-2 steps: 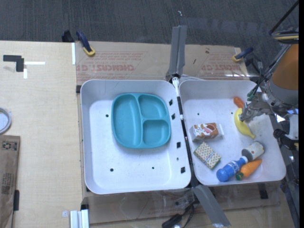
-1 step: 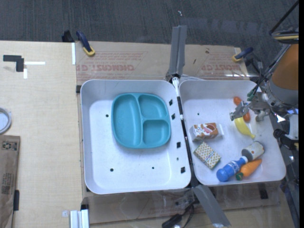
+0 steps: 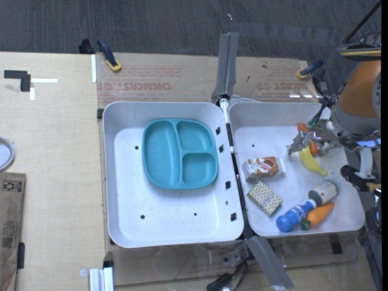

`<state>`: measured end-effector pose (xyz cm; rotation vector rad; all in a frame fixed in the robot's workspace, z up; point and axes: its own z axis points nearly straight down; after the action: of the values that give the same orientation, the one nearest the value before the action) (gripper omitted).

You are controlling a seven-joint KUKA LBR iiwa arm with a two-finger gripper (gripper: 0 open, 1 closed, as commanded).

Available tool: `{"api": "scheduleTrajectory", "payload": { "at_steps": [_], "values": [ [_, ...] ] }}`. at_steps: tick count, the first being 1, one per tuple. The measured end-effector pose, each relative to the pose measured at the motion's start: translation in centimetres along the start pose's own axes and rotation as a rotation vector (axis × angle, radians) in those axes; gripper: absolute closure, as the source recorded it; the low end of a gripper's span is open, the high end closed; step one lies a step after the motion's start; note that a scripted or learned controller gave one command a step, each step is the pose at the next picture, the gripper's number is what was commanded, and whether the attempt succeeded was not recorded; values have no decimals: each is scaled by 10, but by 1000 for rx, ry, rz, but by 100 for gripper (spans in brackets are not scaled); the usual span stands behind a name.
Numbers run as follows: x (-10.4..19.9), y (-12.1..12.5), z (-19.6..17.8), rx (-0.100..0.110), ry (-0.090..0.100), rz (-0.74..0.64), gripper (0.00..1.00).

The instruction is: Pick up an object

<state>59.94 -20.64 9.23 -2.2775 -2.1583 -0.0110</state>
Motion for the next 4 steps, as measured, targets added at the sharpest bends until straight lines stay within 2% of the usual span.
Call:
{"api": "scheduleTrajectory", "payload": {
  "at_steps": [1, 2, 3, 4],
  "values": [
    [56, 54, 0, 1, -9, 120, 0],
    [56, 54, 0, 1, -10, 121, 0],
    [55, 51, -7, 14, -11, 118, 100],
    [185, 37, -167, 1, -9, 145, 100]
  ]
}}
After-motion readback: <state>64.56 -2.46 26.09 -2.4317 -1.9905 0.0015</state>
